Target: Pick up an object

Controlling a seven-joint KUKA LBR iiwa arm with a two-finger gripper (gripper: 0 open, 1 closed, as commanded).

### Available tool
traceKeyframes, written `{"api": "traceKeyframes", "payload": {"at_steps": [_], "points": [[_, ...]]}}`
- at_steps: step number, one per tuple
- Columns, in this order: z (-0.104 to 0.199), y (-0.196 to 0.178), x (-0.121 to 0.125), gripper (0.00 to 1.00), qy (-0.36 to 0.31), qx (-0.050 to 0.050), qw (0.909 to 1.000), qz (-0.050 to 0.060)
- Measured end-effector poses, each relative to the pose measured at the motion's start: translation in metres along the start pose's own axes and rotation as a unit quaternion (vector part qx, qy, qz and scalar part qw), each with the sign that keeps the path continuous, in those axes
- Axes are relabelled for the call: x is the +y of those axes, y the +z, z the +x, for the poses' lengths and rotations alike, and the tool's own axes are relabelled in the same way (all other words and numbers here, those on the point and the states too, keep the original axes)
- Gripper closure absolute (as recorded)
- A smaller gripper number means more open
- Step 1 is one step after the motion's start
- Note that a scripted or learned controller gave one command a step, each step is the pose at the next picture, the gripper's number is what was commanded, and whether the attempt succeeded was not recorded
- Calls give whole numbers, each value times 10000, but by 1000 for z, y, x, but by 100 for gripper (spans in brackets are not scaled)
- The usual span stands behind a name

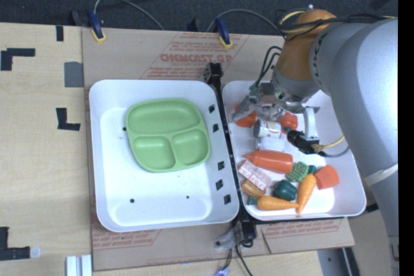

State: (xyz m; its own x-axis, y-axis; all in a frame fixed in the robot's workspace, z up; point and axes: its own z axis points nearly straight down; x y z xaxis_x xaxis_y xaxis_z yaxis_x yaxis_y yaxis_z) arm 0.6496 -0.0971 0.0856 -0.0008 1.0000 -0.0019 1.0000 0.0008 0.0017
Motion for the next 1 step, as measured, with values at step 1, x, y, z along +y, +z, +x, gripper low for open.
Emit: {"api": "traceKeyframes", "payload": {"at_steps": [1], "points": [[-4, 0, 10, 0, -7, 9, 10000, 3]]}}
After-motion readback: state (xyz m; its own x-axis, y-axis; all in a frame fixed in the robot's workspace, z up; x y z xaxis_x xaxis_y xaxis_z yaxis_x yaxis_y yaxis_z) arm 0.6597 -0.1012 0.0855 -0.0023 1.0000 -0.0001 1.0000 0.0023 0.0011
